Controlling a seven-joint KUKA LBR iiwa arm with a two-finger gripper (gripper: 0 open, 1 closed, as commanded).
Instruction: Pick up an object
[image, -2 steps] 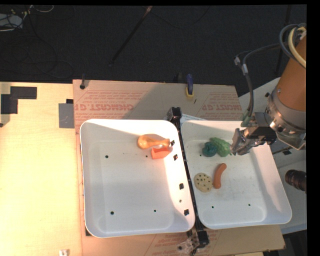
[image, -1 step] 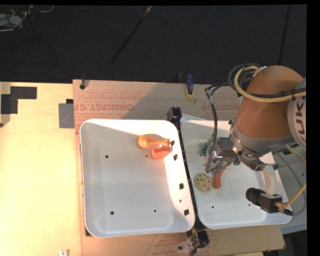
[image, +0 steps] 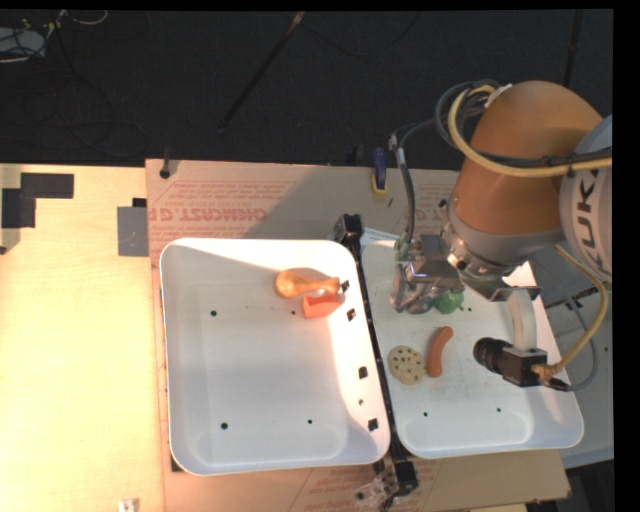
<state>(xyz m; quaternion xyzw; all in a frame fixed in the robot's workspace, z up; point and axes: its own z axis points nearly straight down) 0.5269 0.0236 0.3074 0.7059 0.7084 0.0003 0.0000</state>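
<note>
The arm (image: 520, 150), with its orange band, stands highest over the right bin (image: 480, 445). Its gripper (image: 413, 290) is low at that bin's far left corner; I cannot tell whether it is open or closed. A small green object (image: 449, 298) lies just beside the gripper, partly hidden by the wrist. Nearer the camera from the gripper are a tan perforated disc (image: 404, 363) and, beside it, a reddish toy sausage (image: 438, 351). Across the divider from the gripper, in the left bin (image: 250, 400), an orange pear-shaped toy (image: 298, 283) touches an orange block (image: 321, 304).
</note>
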